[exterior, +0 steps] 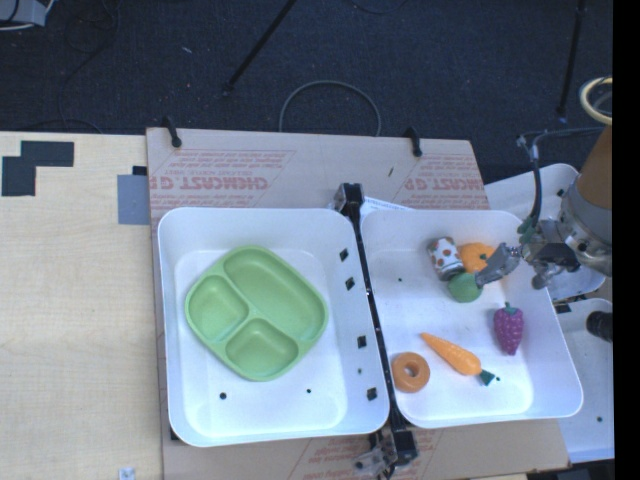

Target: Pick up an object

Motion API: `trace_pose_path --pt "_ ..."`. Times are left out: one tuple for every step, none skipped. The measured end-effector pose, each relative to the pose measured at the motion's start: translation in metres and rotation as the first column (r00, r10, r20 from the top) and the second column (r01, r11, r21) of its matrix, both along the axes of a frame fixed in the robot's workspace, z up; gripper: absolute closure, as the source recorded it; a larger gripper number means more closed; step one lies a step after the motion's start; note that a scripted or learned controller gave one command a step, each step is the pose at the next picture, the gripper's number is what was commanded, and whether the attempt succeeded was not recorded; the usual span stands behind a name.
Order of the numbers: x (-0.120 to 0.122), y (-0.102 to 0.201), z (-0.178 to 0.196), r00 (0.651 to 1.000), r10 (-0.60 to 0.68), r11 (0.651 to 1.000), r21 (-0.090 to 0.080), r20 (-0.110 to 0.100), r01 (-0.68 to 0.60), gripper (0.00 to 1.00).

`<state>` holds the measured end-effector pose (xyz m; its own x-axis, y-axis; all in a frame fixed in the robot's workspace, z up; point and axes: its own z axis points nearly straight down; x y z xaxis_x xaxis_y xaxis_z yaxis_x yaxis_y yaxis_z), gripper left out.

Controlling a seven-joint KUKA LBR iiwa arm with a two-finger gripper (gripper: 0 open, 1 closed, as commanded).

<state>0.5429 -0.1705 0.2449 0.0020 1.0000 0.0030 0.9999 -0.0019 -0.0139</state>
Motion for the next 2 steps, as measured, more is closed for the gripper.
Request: trace_pose_path --pt "0.002 0.0 0.006 1.0 0.002 1.0 -0.002 0.011 -0.002 0.0" --pt "0.0 0.002 -0.059 1.0 0.002 1.0 0.0 0.004 -0.002 0.0"
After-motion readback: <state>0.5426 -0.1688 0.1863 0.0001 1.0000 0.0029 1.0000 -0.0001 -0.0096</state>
